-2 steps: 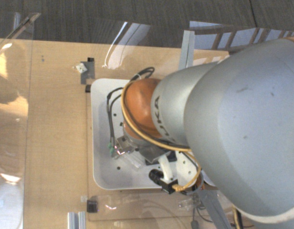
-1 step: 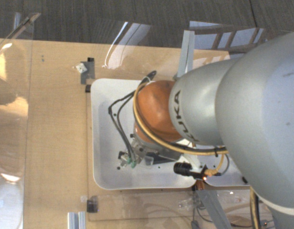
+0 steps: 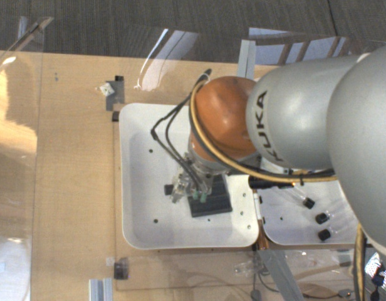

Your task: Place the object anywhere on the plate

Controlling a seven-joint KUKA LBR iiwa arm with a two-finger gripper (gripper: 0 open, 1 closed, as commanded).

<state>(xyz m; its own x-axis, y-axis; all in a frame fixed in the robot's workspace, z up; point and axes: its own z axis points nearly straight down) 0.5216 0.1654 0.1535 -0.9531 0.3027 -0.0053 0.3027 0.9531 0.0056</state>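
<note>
My gripper (image 3: pixel 188 189) hangs low inside the left white bin (image 3: pixel 140 187), under the orange band of the arm (image 3: pixel 227 118). Right beside it, to the right, a dark square plate (image 3: pixel 213 200) lies flat on the bin floor. A small greenish object (image 3: pixel 200 197) shows at the plate's left edge, directly by the gripper tip; whether it is held or resting on the plate I cannot tell. The wrist hides the far part of the plate.
The right bin (image 3: pixel 287 227) holds a few small black pieces (image 3: pixel 319 218). The big grey arm link (image 3: pixel 324 111) covers the upper right of the bench. Black cables (image 3: pixel 168 140) loop off the wrist over the left bin. Bare bin floor lies left of the gripper.
</note>
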